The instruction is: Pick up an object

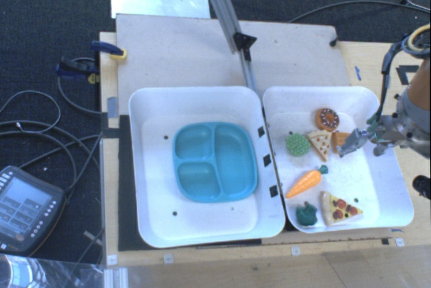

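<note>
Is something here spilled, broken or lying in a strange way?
Nothing stands out. The toy foods, such as the carrot and doughnut, lie loose inside the right bin. The blue plate sits flat in the left bin.

2 white bins, the left bin (pixel 145 165) and the right bin (pixel 390 202), look like smooth, slightly glossy plastic. A blue divided plate (pixel 215 162) has a smooth satin plastic sheen. The toy carrot (pixel 304 183), pizza slice (pixel 340 208) and doughnut (pixel 328 119) look like matt plastic. The worktop (pixel 182 51) is pale, matt board. The floor (pixel 47 11) is dark, rough carpet. The end effector (pixel 357 142) looks like dull grey metal.
</note>
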Controlling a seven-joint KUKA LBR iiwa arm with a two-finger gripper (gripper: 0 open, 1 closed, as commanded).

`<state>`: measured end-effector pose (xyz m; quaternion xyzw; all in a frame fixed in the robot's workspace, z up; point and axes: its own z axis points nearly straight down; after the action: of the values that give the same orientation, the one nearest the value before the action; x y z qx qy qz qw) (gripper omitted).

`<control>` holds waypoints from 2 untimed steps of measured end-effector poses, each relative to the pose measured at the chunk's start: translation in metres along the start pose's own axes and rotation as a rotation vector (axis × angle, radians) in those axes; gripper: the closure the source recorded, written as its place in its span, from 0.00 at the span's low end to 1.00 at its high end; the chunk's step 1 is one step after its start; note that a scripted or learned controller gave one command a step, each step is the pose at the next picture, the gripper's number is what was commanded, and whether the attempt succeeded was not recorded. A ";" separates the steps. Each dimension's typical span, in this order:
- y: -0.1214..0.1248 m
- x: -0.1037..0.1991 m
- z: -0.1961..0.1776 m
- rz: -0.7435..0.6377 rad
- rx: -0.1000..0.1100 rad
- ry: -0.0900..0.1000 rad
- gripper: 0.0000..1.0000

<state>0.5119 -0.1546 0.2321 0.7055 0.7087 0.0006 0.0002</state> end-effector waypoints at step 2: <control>-0.005 0.000 0.043 0.004 0.004 0.001 0.00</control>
<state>0.5070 -0.1544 0.1892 0.7071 0.7072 -0.0007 -0.0015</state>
